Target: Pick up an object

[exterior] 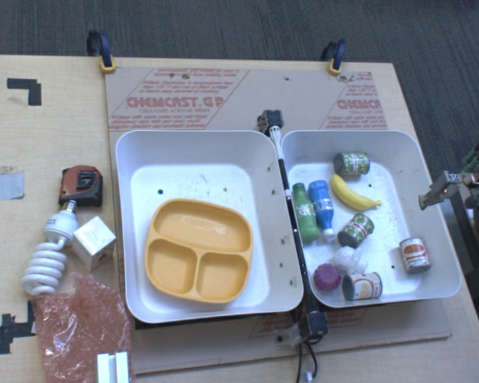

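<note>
The right bin [297, 146] holds several small objects. A green can [351, 164] lies at the back, with a yellow banana [354, 194] just in front of it. A green bottle [306, 213] and a blue bottle [322, 205] lie side by side near the left wall. A dark can [356, 230] sits in the middle, and a red-and-white can [414, 255] lies by the right wall. At the front are a purple ball [328, 277], a clear crumpled piece [347, 258] and a labelled can [362, 286]. My gripper [441, 191] hangs at the bin's right rim, apart from every object.
The left bin [132, 214] holds a yellow divided plate [198, 250]. On the bench to the left lie a tape measure [81, 186], a spiral light bulb [49, 254], a white cube [94, 238] and a reddish plastic bag [76, 329].
</note>
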